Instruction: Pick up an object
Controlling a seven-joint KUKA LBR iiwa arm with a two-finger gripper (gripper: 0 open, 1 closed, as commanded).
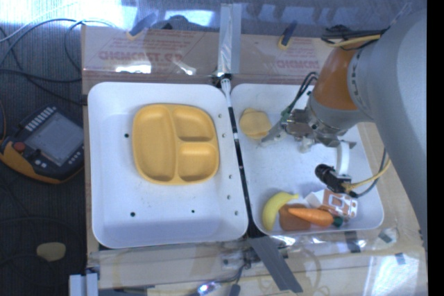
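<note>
The gripper (300,129) hangs over the upper middle of the right bin (368,218), and nothing shows between its fingers; whether they stand apart or together I cannot tell, since the wrist hardware hides them from this slant. The nearest object is a round yellow piece (254,123), lying just beside the gripper at its nine o'clock, against the bin's left wall. At roughly six o'clock from the gripper, well apart from it, a cluster sits in the bin's lower corner: a banana (275,206), an orange carrot (309,215) touching it on the right, and a small white box with orange print (339,204) just above the carrot. A black fitting with a yellow cable (331,177) hangs from the arm between the gripper and that cluster.

In the left bin (104,218) a yellow divided plate (175,143) rests near the centre, at nine o'clock from the gripper and beyond the rims where the two bins meet.

The arm (388,80) comes in from three o'clock, its orange band (335,83) just above the wrist, the wrist tipped downward and toward the bin's left side.
</note>
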